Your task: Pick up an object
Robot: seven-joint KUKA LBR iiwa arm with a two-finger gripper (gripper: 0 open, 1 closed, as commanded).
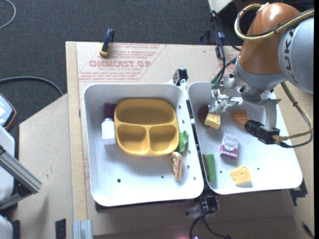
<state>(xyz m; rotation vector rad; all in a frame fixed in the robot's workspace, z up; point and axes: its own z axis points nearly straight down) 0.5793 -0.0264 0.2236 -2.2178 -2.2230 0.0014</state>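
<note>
My gripper (218, 105) hangs over the upper left part of the right bin (279, 180). Directly beneath its tip lies a small yellow cheese wedge (213, 120), touching or almost touching it. A dark brown round piece (202, 114) sits just left of the wedge, and an orange cracker (239, 116) lies to its right. Further toward the front of this bin are a pink carton (230, 146), a green stick (209, 166) and a second cheese wedge (241, 176).
The left bin (99, 183) holds a yellow divided plate (146, 126), a white bottle (108, 131), a purple item (109, 108), a green piece (183, 141) and a striped hot-dog toy (176, 166). The arm's black cable plug (260, 131) overhangs the right bin.
</note>
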